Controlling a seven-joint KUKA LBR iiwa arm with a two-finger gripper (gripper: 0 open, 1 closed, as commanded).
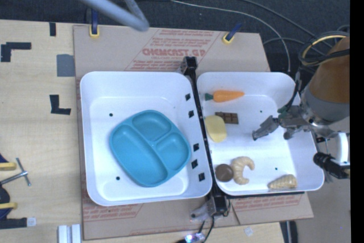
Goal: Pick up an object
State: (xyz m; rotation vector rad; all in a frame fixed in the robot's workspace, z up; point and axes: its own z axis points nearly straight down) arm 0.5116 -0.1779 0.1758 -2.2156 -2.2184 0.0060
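Camera view: gripper (272, 128) over right bin (284, 81), arm cut off at right.

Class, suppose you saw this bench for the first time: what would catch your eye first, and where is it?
Most likely the blue divided plate, lying alone in the left bin. Next, the orange carrot at the far side of the right bin, among small toy foods. The gripper hangs over that bin's right half.

Both white bins (91, 99) look like smooth, slightly glossy plastic, and so does the blue divided plate (149, 148). Under them lies matt brown cardboard (170, 45) with red print, on a pale wood-look bench (34, 122). The carrot (226, 96) has a dull plastic sheen.
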